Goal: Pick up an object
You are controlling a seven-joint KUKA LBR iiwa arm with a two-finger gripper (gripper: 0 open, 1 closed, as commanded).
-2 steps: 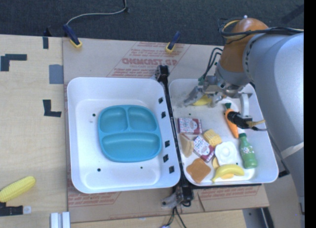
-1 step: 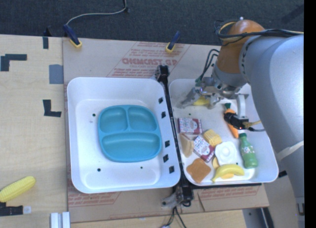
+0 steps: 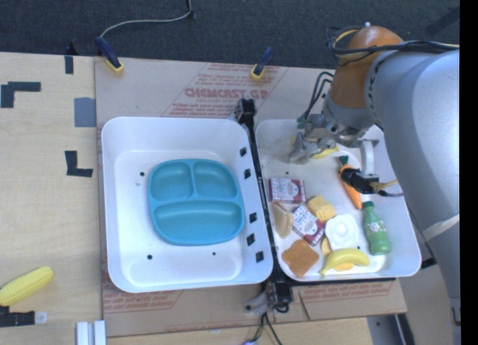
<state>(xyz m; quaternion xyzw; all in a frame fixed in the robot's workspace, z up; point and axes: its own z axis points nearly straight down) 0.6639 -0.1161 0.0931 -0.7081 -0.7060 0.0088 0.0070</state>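
- Nearest the lens: yellow corn [image 3: 26, 284] on the bench, bottom left, outside both bins.
- Left bin [image 3: 119, 142]: blue divided plate [image 3: 197, 201].
- Right bin [image 3: 396, 261]: banana [image 3: 345, 259], green bottle [image 3: 376, 228], carrot [image 3: 351, 187], toast [image 3: 300, 257], packets.
- My gripper [image 3: 306, 149] sits low at that bin's far end, by a yellow item [image 3: 325, 154] (grip state: can't tell).
- Risk: items are crowded, so I'd likely nudge neighbours or come up with nothing.

I see right bin [image 3: 409, 261] crowded with toy food: green bottle [image 3: 376, 228] upright-ish near right wall, banana [image 3: 345, 259] at front, toast [image 3: 300, 258] beside it, carrot [image 3: 351, 187] further back, cheese wedge [image 3: 321, 207] mid-bin.
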